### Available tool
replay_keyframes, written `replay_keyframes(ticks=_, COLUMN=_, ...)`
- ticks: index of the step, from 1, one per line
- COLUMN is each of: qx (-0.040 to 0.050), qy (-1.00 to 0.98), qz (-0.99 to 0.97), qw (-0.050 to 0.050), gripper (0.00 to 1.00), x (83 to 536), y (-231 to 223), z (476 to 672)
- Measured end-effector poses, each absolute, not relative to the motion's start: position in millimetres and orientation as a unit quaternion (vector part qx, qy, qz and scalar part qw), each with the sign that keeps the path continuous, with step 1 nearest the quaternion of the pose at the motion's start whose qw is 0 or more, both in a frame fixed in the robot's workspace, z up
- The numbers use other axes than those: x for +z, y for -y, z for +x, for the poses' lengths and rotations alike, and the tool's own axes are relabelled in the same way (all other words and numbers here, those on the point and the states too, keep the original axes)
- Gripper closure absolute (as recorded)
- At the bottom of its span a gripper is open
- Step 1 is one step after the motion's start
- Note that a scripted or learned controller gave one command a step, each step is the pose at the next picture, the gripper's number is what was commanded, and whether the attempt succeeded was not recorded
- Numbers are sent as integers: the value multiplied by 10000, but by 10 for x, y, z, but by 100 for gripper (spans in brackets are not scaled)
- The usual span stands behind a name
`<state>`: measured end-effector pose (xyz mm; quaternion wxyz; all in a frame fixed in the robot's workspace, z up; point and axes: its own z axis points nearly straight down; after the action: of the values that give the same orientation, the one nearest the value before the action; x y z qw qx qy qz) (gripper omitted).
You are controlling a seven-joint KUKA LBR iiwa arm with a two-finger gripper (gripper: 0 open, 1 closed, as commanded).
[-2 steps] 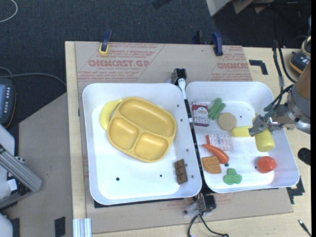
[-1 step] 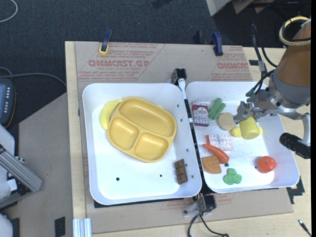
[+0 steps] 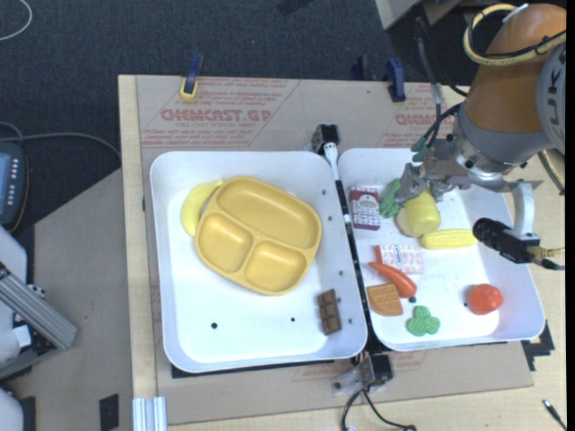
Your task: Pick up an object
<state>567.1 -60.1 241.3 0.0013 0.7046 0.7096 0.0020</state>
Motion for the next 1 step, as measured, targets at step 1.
replay_keyframes(ticks=1, qx=19, qy=-7094, qz=7048, qw=13, gripper=100, x=2407, y=96, z=6018)
